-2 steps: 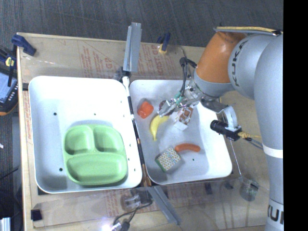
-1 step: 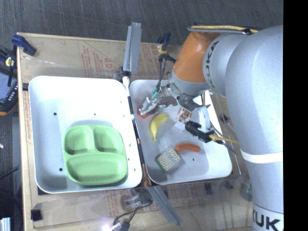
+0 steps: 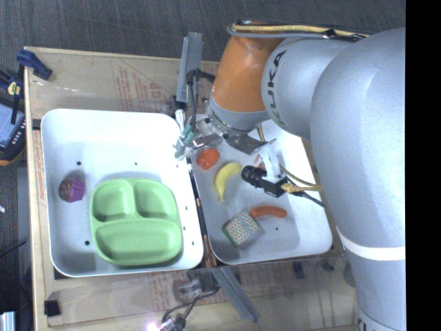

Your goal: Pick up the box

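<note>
The box (image 3: 241, 228) is small, with a green and grey pattern, and lies flat near the front of the right bin (image 3: 310, 243). My gripper (image 3: 186, 142) hangs below the orange band at the back left corner of that bin, over the wall between the two bins. It is well behind the box and apart from it, with a banana between them. The arm's grey body covers the right side of the bin.
In the right bin, a red-orange round fruit (image 3: 207, 158) sits just beside the gripper, a banana (image 3: 226, 178) in front of it, and an orange sausage-shaped item (image 3: 269, 212) right of the box. The left bin (image 3: 52, 143) holds a green divided tray (image 3: 134, 221) and a purple item (image 3: 71, 188).
</note>
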`<state>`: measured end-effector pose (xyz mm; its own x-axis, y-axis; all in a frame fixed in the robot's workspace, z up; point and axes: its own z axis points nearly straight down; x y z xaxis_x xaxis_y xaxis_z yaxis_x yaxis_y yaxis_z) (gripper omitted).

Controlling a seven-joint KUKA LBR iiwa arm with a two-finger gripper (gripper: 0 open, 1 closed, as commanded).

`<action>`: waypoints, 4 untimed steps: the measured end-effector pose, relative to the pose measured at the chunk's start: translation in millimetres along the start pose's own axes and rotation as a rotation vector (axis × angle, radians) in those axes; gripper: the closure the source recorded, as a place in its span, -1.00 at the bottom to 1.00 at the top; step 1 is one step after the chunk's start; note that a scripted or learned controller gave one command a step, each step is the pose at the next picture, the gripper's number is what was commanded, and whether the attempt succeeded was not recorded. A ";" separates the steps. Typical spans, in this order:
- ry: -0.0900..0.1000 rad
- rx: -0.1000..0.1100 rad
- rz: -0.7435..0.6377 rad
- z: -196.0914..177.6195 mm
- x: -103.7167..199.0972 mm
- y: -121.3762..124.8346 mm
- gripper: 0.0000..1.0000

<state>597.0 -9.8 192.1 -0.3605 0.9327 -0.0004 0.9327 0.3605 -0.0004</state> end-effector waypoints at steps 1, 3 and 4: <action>0.002 0.003 -0.167 1.1 -46.1 -47.8 1.00; 0.002 0.002 0.533 -4.2 -99.2 -2.1 -1.00; 0.003 0.003 0.372 -44.1 -137.3 -58.3 -1.00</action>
<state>592.1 -158.9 236.3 0.0035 1.0000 0.0016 1.0000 -0.0035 -0.0040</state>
